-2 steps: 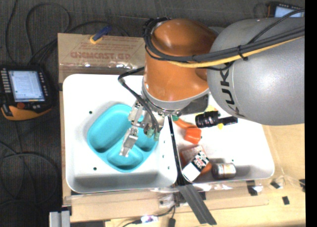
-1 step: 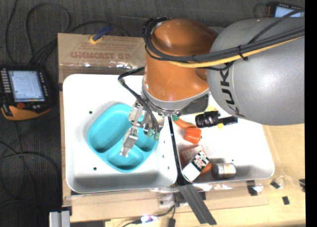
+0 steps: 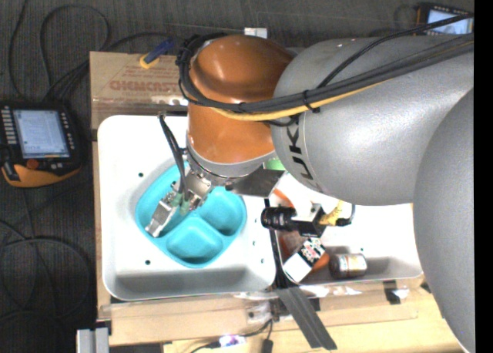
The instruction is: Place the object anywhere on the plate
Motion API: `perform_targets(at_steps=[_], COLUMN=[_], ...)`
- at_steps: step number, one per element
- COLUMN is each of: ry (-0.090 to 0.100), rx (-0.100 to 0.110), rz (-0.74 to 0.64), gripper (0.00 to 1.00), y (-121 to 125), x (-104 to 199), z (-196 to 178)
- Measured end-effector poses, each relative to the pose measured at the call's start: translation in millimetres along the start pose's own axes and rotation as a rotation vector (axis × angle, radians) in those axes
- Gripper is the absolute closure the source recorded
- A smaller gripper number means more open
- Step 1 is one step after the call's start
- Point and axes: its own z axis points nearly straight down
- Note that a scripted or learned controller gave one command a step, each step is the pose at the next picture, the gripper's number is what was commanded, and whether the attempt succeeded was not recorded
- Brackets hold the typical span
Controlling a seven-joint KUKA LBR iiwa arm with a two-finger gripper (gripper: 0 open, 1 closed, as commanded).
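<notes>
Gripper: my gripper (image 3: pixel 160 220) hangs low over the plate (image 3: pixel 204 250), tip slanting toward 7 o'clock. I cannot tell whether it is open, closed, or gripping anything.
Object: I can't make out any object in my grasp. A small greenish patch sits close against the gripper, too blurred to name.
Key relation: the plate lies directly beneath me, so a release here would, I judge, land on it. My long axis runs from 1 o'clock to 7 o'clock across its upper-left section.
Plate: teal, glossy, plastic-looking, a rounded square with shallow moulded compartments, sitting mid-way in the left bin (image 3: pixel 123 267).
Left bin: white, smooth, shallow, with rounded corners.
Other things: at 3 to 4 o'clock from me, in the right bin (image 3: pixel 385 228), lie a small metal can (image 3: pixel 348 264) on its side and a white-and-black carton (image 3: pixel 302 260), both well apart from the plate.
</notes>
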Motion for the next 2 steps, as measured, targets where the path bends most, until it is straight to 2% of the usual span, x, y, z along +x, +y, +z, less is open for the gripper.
perform_targets(at_steps=[1,2], ry=[-0.001,0.003], rx=[0.003,0.002], rz=[0.000,0.206], gripper=[1.00,1.00], y=[0.1,7.1], x=[-0.2,7.3], z=[-8.4,83.1])
